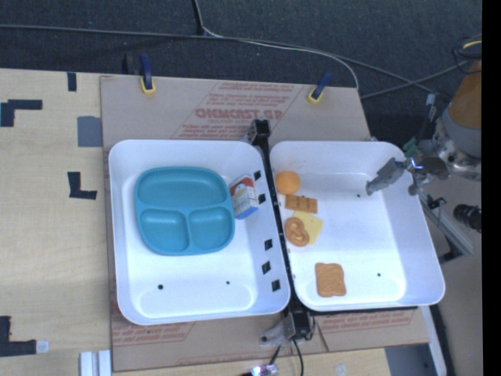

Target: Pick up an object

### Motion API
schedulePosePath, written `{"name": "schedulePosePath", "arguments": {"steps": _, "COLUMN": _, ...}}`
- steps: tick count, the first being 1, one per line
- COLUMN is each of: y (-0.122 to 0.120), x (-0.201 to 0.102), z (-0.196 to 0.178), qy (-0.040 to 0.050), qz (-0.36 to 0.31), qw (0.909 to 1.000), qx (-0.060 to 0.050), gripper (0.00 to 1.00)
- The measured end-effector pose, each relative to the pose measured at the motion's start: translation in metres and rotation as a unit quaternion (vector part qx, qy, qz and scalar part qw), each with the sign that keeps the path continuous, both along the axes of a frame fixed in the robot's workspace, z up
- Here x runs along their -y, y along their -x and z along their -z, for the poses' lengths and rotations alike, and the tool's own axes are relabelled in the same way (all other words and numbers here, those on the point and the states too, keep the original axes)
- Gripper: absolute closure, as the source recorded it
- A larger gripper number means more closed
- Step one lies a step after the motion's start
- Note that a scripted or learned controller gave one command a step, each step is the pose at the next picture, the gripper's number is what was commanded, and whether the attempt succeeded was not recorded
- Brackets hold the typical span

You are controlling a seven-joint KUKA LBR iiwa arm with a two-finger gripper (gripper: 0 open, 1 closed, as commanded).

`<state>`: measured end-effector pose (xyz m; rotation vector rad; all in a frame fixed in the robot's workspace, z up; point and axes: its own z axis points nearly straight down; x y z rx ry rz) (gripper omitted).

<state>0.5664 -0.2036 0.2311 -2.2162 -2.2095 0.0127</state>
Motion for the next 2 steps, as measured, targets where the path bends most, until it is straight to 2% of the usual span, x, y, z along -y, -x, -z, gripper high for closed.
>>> {"name": "schedulePosePath", "arguments": {"steps": 1, "y": -0.003, "x": -0.001, "z": -0.008, "qy": 0.0016, "qz": -0.002, "qw": 1.0000, "qx": 0.007, "gripper": 0.00}}
{"name": "schedulePosePath", "arguments": {"steps": 2, "y": -0.005, "x": 0.008, "z": 0.040, "qy": 0.0016, "qz": -0.002, "qw": 1.0000, "qx": 0.006, "gripper": 0.00}}
